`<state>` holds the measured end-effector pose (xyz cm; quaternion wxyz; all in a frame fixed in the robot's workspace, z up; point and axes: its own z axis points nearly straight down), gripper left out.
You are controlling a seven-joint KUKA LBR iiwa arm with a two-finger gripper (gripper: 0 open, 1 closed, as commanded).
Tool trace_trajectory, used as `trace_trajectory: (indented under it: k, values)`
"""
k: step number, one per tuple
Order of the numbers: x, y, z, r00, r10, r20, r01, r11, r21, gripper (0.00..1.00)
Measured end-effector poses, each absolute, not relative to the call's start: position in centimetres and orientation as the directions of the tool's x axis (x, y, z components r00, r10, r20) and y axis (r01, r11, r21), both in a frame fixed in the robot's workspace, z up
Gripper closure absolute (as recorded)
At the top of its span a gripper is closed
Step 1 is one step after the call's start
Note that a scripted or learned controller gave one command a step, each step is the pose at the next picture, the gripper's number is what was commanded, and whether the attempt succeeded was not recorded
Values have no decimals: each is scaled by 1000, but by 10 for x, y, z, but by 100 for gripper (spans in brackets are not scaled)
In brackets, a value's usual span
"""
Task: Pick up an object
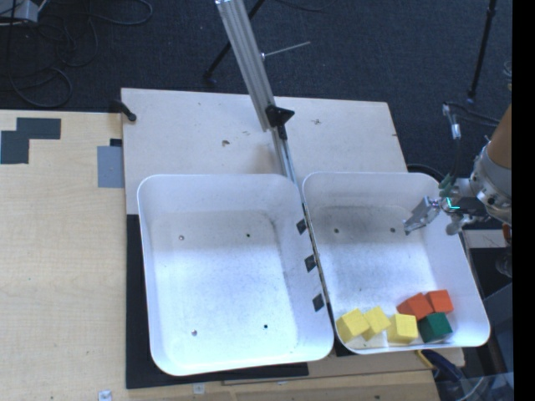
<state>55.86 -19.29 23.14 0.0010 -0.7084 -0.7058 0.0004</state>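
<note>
The gripper (420,216) sits over the far right part of the right bin (368,224), nothing between its fingers, and whether they are spread or pressed together I cannot tell. The blocks cluster in that bin's near right corner, well apart from the gripper: three yellow blocks (378,322) in a row, an orange block (440,300) and a reddish block (412,306) behind, a green block (435,327) touching them. The left bin (217,266) lies beside it on the surface (201,132).
</note>
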Motion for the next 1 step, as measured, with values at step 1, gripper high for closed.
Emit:
trace_trajectory:
  k: [1]
  values:
    - [559, -193, 231, 4, 1000, 1, 1000, -4, -2, 0]
